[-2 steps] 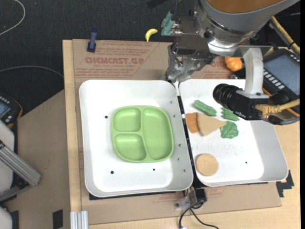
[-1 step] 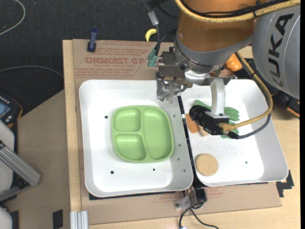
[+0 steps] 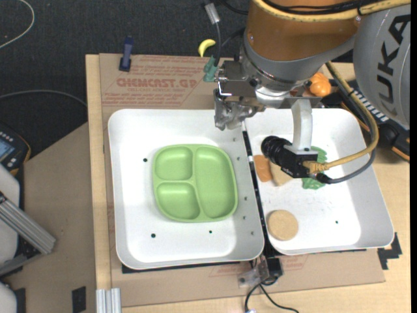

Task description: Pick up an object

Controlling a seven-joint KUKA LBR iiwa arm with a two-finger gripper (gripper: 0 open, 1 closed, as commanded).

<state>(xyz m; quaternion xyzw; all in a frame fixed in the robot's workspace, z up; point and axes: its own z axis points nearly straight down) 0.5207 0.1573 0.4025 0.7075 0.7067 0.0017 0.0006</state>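
Camera view, step: the approach. The gripper hangs over the far end of the seam between the two bins, nothing between its jaws.
Camera view, jaws: whether they are spread or pressed together I cannot tell; the wrist hides them.
Camera view, candidates: in the right bin, an orange block by the left wall, a round tan disc near the front, and a green piece partly under a black cable fitting.
Camera view, left bin: a green divided plate lies in the middle of the left bin.
Camera view, next move: judged, shift right and nearer, then descend on one item.
Camera view, edges: the block crowds the wall; the disc has open floor around it, so it looks the easier pick.
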